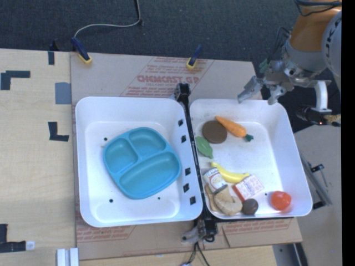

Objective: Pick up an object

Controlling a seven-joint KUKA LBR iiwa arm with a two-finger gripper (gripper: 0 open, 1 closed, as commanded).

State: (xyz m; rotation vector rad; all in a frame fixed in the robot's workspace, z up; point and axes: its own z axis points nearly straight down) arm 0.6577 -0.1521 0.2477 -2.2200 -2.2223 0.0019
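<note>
My gripper [258, 95] hangs open above the far rim of the right bin [288, 148], fingers spread and nothing between them. Below it in that bin lie an orange carrot [232, 126] and a brown round disc [214, 132], with a green leaf [204, 147] beside them. Nearer the front lie a yellow banana [228, 175], a small red and white packet [247, 187], a tan cookie-like piece [225, 201], a dark brown ball [250, 206] and a red tomato [281, 200].
The left bin [89, 148] holds a blue divided plate [142, 161]. A black divider clip line [187, 143] runs between the bins. Yellow and blue clamps [81, 47] hold the cardboard sheet at the back.
</note>
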